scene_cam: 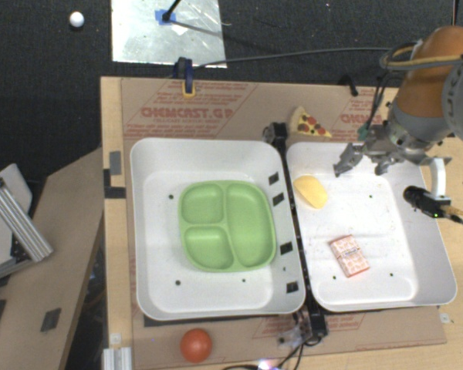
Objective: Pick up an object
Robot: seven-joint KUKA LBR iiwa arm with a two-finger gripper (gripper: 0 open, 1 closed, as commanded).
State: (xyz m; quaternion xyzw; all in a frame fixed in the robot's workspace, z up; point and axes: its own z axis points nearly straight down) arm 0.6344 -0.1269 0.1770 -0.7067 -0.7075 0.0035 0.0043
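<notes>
In the right bin lie a yellow rounded object near the left wall and a small pink patterned block toward the front. My gripper hangs above the back of this bin, to the right of the yellow object and apart from it. Its fingers are spread open, with nothing between them.
A green divided plate sits in the left bin. A toy pizza slice lies on the board behind the bins. A red ball rests on the bench at the front. A silver sheet lies at the back.
</notes>
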